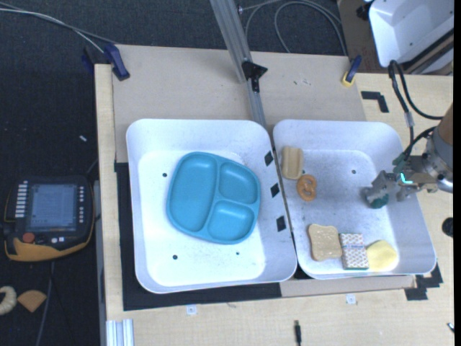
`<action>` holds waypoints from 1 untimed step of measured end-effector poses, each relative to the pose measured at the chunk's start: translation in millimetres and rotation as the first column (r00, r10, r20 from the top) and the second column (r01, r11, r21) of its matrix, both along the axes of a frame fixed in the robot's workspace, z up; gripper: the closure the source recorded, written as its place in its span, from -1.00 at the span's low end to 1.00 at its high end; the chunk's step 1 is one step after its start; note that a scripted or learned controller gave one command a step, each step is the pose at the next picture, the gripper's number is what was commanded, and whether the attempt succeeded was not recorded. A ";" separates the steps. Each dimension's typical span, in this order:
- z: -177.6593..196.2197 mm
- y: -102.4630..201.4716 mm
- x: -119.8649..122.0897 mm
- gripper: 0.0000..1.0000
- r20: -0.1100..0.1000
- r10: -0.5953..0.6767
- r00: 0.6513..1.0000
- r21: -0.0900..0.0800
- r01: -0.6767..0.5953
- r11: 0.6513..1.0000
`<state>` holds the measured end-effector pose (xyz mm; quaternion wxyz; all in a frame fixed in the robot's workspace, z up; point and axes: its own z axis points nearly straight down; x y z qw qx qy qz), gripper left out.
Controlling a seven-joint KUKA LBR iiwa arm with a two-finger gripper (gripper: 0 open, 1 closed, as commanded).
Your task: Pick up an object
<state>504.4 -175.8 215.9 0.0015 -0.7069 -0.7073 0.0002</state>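
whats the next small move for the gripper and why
Probably shift toward the yellow piece and lower. The gripper sits over bare floor at the right bin's right side, with nothing under it; the yellow piece is the closest item.

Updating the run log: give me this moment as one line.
gripper: over right bin, nothing visibly held | right bin: toast, yellow piece, pretzel | left bin: blue tray

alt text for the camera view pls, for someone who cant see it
A gripper hangs over the right bin, apart from five small food-like items along the bin's left and front: a tan piece, a pretzel, a toast slice, a checked block and a yellow piece. The left bin holds a blue divided tray.
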 end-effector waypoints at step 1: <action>0.6 0.0 0.5 -1.00 0.002 0.000 1.000 0.000 0.000 1.000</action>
